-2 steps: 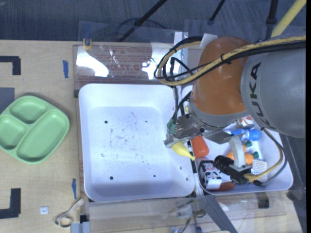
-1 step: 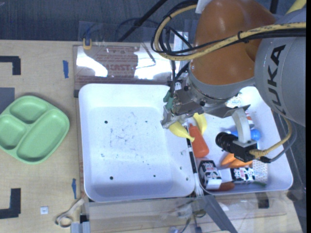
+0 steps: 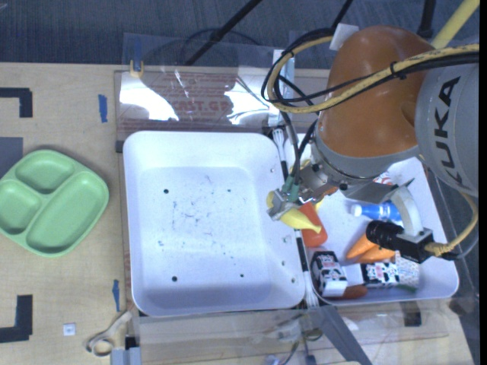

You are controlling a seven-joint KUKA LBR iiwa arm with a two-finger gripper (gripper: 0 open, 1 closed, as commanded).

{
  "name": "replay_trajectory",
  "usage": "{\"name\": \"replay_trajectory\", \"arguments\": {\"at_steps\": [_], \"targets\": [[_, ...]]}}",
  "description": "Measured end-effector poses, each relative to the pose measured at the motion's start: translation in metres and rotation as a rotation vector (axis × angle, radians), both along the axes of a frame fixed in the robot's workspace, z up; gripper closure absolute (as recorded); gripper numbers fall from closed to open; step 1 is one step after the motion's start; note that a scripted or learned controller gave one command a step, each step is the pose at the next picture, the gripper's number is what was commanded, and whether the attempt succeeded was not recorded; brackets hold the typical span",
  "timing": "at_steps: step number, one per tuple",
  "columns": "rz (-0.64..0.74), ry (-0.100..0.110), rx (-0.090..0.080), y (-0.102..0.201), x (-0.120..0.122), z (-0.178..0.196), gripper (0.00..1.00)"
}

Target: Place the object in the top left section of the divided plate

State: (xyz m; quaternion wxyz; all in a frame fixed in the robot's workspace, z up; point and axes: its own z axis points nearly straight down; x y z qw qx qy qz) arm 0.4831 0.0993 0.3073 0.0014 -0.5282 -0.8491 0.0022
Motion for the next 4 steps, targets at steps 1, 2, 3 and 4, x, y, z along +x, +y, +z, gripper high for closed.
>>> {"name": "replay_trajectory", "arguments": {"at_steps": [1,2,3,4], "targets": [[0.063,0.0,0.002,0.078,-0.005,-0.152,1.0],[0.042,-0.001,0.001,0.119,-0.004,-0.131,1.0],[-0.138,-0.009,0.007,0.118,0.007,-0.219,1.0],[-0.347,-0.001,-0.003,0.102,0.053,-0.04,1.0]]}}
